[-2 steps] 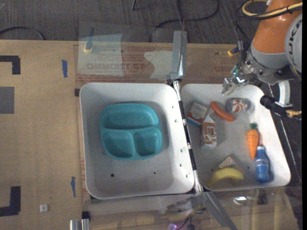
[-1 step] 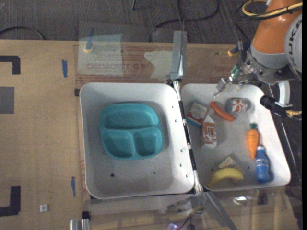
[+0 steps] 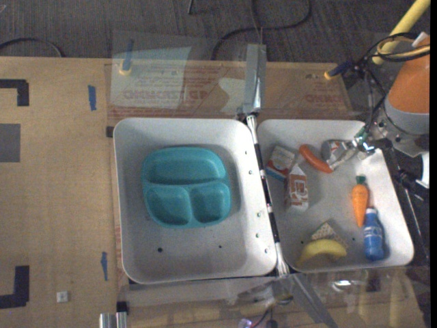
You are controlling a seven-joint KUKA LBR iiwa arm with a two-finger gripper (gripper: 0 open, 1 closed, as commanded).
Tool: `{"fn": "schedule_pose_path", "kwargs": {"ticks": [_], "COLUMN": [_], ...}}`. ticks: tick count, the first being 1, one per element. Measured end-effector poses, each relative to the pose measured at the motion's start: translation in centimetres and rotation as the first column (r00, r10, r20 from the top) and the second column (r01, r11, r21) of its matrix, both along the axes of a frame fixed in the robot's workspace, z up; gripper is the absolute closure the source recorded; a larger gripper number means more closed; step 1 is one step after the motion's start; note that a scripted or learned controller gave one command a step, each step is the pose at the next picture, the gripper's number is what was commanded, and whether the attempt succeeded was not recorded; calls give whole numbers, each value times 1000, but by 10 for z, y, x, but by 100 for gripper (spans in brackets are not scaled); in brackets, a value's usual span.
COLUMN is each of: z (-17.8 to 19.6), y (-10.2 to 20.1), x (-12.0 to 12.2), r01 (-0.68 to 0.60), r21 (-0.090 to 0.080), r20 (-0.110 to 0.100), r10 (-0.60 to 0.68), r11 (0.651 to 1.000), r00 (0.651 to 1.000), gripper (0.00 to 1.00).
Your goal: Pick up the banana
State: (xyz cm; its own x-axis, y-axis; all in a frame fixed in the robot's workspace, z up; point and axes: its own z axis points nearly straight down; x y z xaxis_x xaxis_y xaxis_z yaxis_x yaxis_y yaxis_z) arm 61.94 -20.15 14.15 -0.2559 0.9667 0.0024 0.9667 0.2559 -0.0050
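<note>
Banana (image 3: 322,251) beside wedge (image 3: 326,231), bottle (image 3: 372,234) near

I log two bins side by side on the bench. Left bin (image 3: 130,183): a divided tray (image 3: 186,186) at its centre. Right bin (image 3: 399,251): banana (image 3: 321,251) at lower middle, a wedge-shaped item (image 3: 328,230) just behind it; bottle (image 3: 373,234) at lower right, carrot (image 3: 360,201) directly above it; small carton (image 3: 297,189) left of centre, a packet (image 3: 280,160) above that; sausage (image 3: 315,158) at upper middle, gripper (image 3: 339,151) just right of it.
</note>
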Motion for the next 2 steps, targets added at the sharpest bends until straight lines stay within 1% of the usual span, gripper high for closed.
{"fn": "schedule_pose_path", "kwargs": {"ticks": [1,2], "z": [-52,-54], "y": [4,54], "x": [-82,-137], "r01": [-54,-128], "r21": [4,-4], "r20": [7,14], "r10": [54,128], "r11": [999,992], "r00": [999,992], "gripper": [0,0]}}
